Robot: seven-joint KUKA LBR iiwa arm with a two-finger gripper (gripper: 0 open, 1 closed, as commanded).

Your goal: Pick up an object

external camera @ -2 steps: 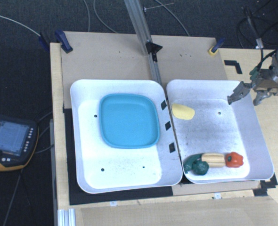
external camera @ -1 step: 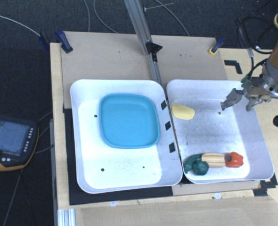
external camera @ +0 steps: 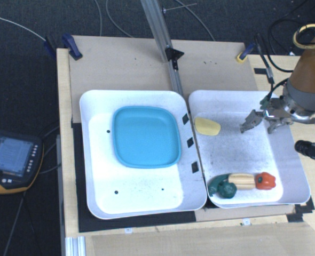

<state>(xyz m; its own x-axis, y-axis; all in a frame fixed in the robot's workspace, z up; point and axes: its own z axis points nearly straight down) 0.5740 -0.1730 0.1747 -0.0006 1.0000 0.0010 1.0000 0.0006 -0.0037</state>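
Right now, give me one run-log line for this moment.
gripper: open, above right bin, holding nothing | yellow piece: left of it | plate: left bin

Blue plate (external camera: 147, 136), white bins (external camera: 93, 143) — yellow piece (external camera: 207, 126), red tomato (external camera: 265, 181)

— What sits on the bench (external camera: 125, 63)?
— Two white bins side by side: the left bin (external camera: 96, 159) toward nine o'clock, the right bin (external camera: 237, 148) toward three o'clock, edges touching. Clamps grip its twelve o'clock edge.
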